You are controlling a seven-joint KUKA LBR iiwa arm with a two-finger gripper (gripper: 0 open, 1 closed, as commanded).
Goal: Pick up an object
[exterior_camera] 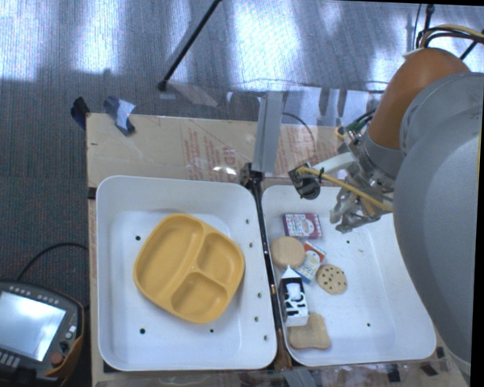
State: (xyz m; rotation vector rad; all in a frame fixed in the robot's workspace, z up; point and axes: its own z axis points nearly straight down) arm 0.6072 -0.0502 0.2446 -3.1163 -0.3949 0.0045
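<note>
Arm over the right bin (397, 318), nothing held.
The jaws (348, 216) hang apart, just above the bin floor, near a small red packet (302, 225); cookies (331, 279) lie below it.

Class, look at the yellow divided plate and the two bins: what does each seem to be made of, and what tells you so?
Yellow divided plate: probably moulded plastic, matte; uniform colour, rounded compartment ridges, no sharp glare.
Left bin and right bin: likely thin formed plastic, smooth white; rounded corners, shallow raised rims, soft sheen. Painted metal cannot be excluded.
</note>
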